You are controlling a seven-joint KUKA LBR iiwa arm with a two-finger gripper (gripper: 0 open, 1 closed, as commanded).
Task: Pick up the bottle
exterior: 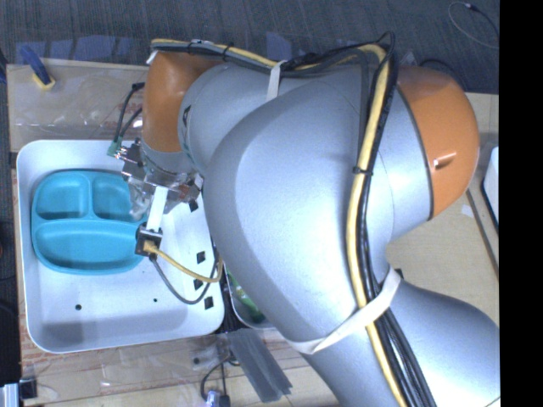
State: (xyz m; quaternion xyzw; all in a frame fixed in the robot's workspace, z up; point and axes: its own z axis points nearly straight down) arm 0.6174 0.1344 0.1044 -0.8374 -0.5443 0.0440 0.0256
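Note:
My gripper [146,200] hangs low in the left bin [110,312], at the right edge of a blue divided tray [76,227]. A pale, glassy shape sits right at the gripper, too blurred to name. The grey arm [297,210] with its orange band [165,91] covers most of the view. A small patch of something green [244,302] peeks out under the arm near the wall between the bins. I cannot tell whether that is the bottle.
A yellow cable [182,271] loops from the wrist over the left bin's floor. The right bin is almost wholly hidden by the arm, with a sliver of its rim [490,176] at the right. Blue tape [34,64] lies on the bench's far left corner.

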